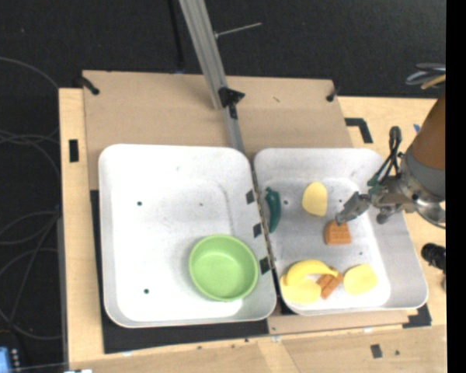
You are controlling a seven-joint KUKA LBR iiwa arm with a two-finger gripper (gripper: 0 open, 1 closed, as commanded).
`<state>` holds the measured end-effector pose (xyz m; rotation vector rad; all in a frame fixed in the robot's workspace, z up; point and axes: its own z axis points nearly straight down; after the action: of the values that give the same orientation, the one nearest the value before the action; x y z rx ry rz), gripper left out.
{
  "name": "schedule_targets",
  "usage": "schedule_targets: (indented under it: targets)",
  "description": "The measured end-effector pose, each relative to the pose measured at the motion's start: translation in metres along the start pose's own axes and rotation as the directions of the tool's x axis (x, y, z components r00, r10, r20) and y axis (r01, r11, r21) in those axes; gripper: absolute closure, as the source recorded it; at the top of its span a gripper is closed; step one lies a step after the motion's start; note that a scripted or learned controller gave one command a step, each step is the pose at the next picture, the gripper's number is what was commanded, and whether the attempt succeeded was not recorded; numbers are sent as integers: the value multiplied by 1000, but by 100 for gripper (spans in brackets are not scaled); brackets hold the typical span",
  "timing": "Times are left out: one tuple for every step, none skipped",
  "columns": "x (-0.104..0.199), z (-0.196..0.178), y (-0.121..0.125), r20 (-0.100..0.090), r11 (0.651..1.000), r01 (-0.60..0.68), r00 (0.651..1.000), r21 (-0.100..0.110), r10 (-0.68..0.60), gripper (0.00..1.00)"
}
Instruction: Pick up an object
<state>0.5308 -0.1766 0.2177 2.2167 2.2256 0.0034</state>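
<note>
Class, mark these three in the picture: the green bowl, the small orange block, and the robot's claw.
green bowl (pixel 223 266), camera view, on its inner floor.
small orange block (pixel 338 234), camera view, on its top face.
claw (pixel 349 210), camera view, at its fingertips just above the block.

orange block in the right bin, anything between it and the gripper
Nothing visible does. The gripper hangs just above and right of the orange block; the yellow egg-shaped piece sits off to the left.

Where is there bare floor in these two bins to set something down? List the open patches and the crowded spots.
Left bin: bare everywhere but its near right corner, where the green bowl sits. Right bin: a bare strip along the far wall. Crowded: gripper over the orange block, yellow pieces near.
</note>
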Motion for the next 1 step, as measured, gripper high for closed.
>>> schedule_targets:
  targets:
    - [0,0,0,0,1000,-1,1000,-1,1,0]
